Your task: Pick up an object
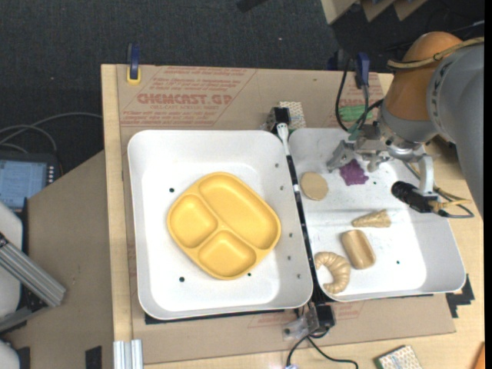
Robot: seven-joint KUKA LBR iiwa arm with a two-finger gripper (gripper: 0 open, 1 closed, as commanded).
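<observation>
Two shallow white bins side by side on the counter (84, 244).

In the left bin (146, 229): a yellow divided plate (223, 225) with three wells, lying flat near the middle, apart from every wall.

In the right bin (430, 264): five small things.
- At the far end, a purple lump (354, 174) on the bin floor, right beneath the claw (356, 157).
- Just left of it, close to the wall shared with the left bin, a round tan disc (314, 185), lying flat.
- Toward the near side, about mid-bin, a pale cone (372, 220) on its side, well apart from the lump.
- Nearer still, a tan roll (358, 249), tilted a little.
- At the near left corner, a croissant (334, 271), curled, just beside the roll and close against the rim.

Claw low over the bin's far end, carried in from the right by the grey arm (461, 98) with its orange band (415, 91). Open or closed: cannot tell from this slant. Touching the purple lump or merely above it: cannot tell either.
</observation>
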